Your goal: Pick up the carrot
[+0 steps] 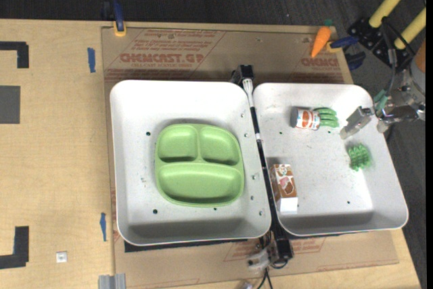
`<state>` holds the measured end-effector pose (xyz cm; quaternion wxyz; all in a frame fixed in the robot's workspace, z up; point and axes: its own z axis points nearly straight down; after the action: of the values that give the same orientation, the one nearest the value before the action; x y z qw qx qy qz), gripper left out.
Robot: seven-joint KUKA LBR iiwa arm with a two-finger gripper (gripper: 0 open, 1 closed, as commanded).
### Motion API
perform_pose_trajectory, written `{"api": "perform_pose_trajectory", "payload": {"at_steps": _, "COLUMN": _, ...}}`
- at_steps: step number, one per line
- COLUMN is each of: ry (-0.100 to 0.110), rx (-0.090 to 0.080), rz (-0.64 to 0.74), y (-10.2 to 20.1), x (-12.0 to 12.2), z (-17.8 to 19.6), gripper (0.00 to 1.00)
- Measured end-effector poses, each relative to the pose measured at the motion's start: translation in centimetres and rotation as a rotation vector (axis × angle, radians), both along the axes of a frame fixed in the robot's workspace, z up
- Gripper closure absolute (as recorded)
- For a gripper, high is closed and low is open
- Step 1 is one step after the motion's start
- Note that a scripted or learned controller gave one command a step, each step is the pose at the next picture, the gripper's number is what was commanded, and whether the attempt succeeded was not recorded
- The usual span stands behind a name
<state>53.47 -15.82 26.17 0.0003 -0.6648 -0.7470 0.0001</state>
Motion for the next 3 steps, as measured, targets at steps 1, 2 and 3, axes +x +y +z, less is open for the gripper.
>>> {"api": "perform_pose_trajectory", "payload": {"at_steps": 1, "ry": -0.003, "rx": -0.001, "rz": 0.066, "y": 4.7, "x": -1.9, "z": -16.7, "gripper": 0.0}}
{"api": "perform_pose_trajectory", "payload": {"at_steps": 2, "ry": -0.008, "rx": -0.002, "rz": 0.363, "y": 5.1, "x": -5.3, "z": -17.0, "gripper": 0.0}}
{"api": "perform_pose_trajectory", "payload": {"at_steps": 3, "ry": -0.013, "rx": -0.004, "rz": 0.75, "y": -2.4, "x": -5.0, "z": -17.2, "gripper": 0.0}}
